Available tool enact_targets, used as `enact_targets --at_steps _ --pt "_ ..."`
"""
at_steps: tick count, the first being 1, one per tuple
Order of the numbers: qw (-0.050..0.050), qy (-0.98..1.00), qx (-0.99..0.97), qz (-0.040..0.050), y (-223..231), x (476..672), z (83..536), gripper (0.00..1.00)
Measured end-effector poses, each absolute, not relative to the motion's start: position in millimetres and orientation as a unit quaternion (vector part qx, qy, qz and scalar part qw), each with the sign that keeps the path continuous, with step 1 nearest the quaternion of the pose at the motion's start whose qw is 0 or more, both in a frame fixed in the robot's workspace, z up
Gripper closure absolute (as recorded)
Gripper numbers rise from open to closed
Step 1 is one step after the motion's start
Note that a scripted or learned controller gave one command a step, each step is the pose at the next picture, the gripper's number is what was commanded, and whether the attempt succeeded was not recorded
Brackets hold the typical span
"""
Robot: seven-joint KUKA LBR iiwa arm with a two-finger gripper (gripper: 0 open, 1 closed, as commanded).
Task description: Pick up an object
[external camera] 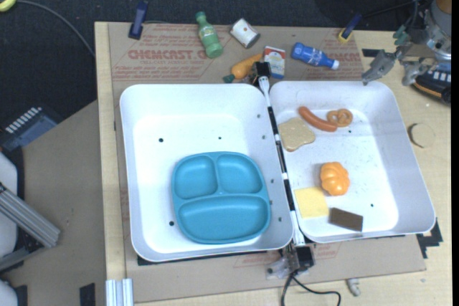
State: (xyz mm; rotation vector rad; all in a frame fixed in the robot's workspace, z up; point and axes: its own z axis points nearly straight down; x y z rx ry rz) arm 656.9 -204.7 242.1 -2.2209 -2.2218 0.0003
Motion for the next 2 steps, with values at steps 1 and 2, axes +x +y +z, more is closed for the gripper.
enact_targets --at_steps 1,2 --pt "0.002 -0.708 -0.706 0.0006 -142.9 619.5 158.6 0.00" --pt "0.001 -0.707 -0.707 0.0005 -107.3 557.8 144.3 0.00"
